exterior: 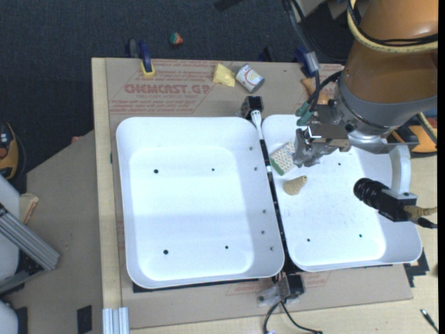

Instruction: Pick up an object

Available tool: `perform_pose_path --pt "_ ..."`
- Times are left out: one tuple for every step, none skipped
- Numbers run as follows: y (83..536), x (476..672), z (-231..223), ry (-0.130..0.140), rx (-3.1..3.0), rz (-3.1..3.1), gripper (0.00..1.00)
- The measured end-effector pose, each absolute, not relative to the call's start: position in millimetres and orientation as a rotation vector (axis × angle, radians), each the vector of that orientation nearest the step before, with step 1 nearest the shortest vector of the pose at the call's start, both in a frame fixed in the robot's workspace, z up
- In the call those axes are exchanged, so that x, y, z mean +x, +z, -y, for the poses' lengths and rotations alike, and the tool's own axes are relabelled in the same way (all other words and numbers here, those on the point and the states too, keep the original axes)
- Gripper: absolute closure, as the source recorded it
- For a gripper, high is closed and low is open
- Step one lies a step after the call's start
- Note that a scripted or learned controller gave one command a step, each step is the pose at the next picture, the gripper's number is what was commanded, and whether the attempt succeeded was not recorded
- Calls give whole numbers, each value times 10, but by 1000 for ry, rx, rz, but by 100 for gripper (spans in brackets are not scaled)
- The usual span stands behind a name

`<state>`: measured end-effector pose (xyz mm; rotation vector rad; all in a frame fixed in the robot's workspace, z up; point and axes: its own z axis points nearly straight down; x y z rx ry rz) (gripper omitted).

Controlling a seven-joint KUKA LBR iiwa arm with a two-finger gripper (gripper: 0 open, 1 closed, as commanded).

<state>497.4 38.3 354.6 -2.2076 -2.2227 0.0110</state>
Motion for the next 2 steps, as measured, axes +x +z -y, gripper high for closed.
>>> perform_pose_path --pt "3660 4997 -981 -5 -2213 2230 100" --pt "3844 4785 -1494 -7 -2214 2230 100"
